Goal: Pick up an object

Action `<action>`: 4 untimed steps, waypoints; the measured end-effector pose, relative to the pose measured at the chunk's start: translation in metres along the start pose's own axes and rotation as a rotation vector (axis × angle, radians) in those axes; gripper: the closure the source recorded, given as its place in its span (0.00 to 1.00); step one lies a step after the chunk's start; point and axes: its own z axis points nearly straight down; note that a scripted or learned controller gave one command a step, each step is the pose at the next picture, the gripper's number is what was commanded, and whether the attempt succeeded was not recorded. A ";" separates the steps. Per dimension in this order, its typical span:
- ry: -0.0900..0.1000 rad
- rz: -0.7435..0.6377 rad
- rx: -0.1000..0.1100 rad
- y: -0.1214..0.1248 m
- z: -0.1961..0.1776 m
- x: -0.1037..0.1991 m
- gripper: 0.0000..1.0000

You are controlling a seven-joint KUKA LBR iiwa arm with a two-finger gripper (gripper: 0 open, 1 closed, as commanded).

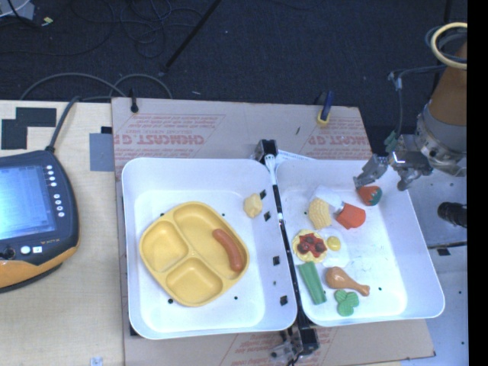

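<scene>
My gripper hangs over the far right corner of the right bin, fingers spread and open, nothing between them. A small red toy fruit with a green top lies just below its left finger. Nearby in that bin lie an orange-red wedge, a corn cob, a yellow piece with red topping, a green stick, a chicken drumstick and a green cluster.
The left bin holds a yellow divided plate with a sausage on it, and a small yellow piece near the divider. A teach pendant lies on the bench at far left. A blue clamp sits at the cardboard's back edge.
</scene>
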 end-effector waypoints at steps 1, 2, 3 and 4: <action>0.001 0.000 0.001 0.000 -0.010 -0.001 1.00; 0.001 0.001 0.001 -0.049 -0.026 -0.011 1.00; 0.006 -0.005 0.012 -0.127 0.040 0.083 1.00; 0.000 -0.005 -0.009 -0.121 -0.047 0.118 1.00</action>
